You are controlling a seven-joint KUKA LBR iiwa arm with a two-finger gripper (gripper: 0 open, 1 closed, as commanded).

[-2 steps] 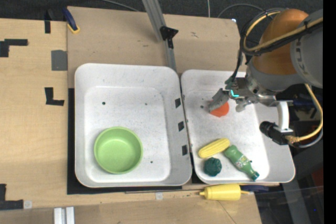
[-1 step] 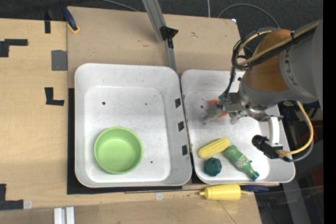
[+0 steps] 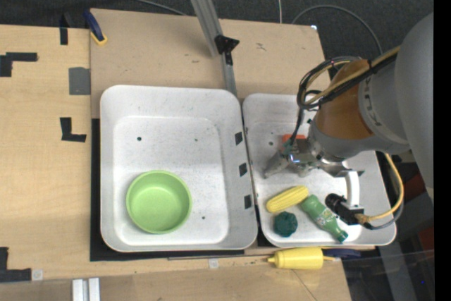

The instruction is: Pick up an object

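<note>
Yellow corn cob [image 3: 287, 198]: we see it lying tilted on the floor of the right bin [image 3: 271, 113], toward the bin's 7 o'clock, touching nothing
Gripper [image 3: 282, 160]: low over the right bin's 9 o'clock side, with the corn cob just off its 6 o'clock and apart from it
Grip state: we cannot tell whether it is spread or closed; we see nothing held in it
Dark green lump [image 3: 285, 223]: at 6 o'clock of the corn cob, near the bin's front wall
Green bottle [image 3: 323, 216]: lying slantwise at 4 o'clock of the corn cob, just beside it
Green bowl [image 3: 158, 201]: upright in the left bin [image 3: 107, 151], at its 7 o'clock corner
Yellow tool [image 3: 299, 259]: on the bench outside the right bin, at 6 o'clock of its front rim
</note>
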